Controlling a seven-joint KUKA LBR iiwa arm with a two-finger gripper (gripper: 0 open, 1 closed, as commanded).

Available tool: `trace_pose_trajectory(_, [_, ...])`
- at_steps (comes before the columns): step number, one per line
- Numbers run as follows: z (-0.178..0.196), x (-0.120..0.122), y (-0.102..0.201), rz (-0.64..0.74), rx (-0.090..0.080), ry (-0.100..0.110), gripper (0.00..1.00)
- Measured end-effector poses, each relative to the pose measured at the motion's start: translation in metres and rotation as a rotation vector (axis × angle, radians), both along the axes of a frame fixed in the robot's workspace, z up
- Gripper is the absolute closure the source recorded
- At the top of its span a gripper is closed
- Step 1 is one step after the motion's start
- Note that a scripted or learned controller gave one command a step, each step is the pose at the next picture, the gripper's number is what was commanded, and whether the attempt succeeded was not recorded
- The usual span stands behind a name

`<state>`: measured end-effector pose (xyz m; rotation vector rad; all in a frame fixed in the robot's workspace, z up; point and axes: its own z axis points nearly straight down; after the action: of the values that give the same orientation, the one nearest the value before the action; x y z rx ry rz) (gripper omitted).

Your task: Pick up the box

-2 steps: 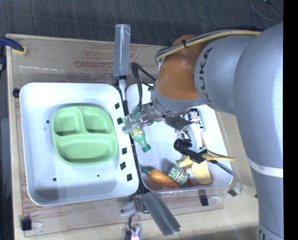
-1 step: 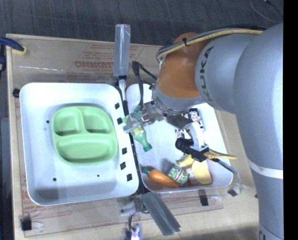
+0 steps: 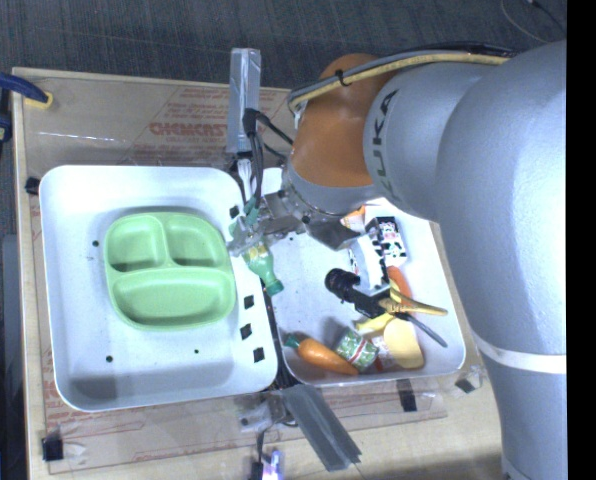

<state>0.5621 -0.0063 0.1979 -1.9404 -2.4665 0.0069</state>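
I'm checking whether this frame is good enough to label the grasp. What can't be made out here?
- Gripper: too small and cluttered in the camera view to tell its state.
- Box: its upper part is hidden by the arm.
- Right bin: its far end is covered by the arm.
- Pile by the carrot: items overlap, blurred.

The grey arm (image 3: pixel 478 168) reaches in from the right, orange-banded wrist (image 3: pixel 333 138) bent downward
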Motion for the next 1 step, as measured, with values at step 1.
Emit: trace_pose_trajectory(1, [0.0291, 0.0828, 0.0677, -0.007, 0.000, 0.003, 1.00])
